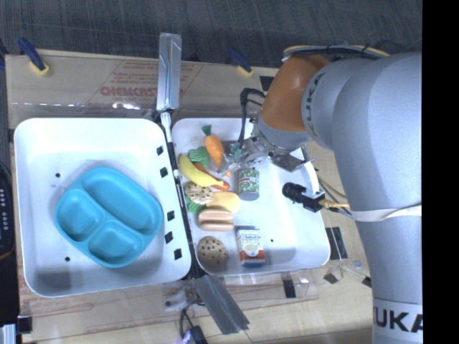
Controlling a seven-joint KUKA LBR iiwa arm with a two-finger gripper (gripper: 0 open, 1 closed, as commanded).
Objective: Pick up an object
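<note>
Camera view: the gripper [240, 155] is lowered into the right bin [308, 246] just beside the carrot [214, 149] and can [248, 180]; finger state cannot be told. Nothing is seen lifted yet.

1. A blue tray [107, 215] lies in the left bin [36, 149].
2. The right bin [305, 246] holds a carrot [214, 149], banana [195, 172], can [248, 180], hot dog [216, 218], cookie [211, 251] and carton [250, 246].
3. The gripper [240, 153] hangs just beside the carrot and can.
</note>
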